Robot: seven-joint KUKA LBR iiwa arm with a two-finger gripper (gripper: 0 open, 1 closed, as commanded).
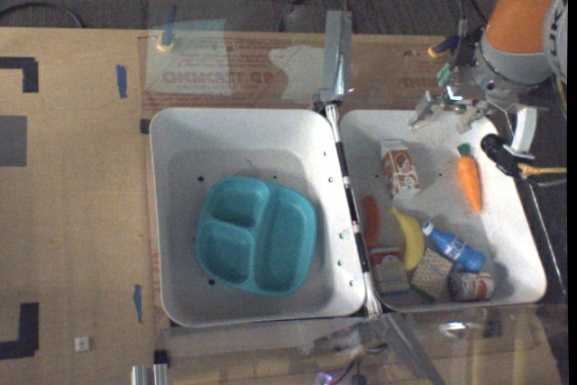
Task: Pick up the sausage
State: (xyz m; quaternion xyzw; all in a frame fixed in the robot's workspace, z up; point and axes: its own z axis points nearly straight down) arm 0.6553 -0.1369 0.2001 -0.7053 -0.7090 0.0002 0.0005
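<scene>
The sausage [370, 221] is a short reddish-orange stick lying lengthwise against the left wall of the right bin [532, 248], just left of a yellow banana [410, 236]. My gripper [449, 108] hangs over the far edge of the right bin, up and to the right of the sausage and well apart from it. Its fingers are open and hold nothing. The grey arm with its orange band [527, 9] comes in from the upper right.
In the right bin lie a small milk carton [399, 169], a carrot [469, 180], a blue bottle [453, 247], a can [471, 286] and small boxes [392, 270]. The left bin [180, 140] holds a teal divided plate [257, 234].
</scene>
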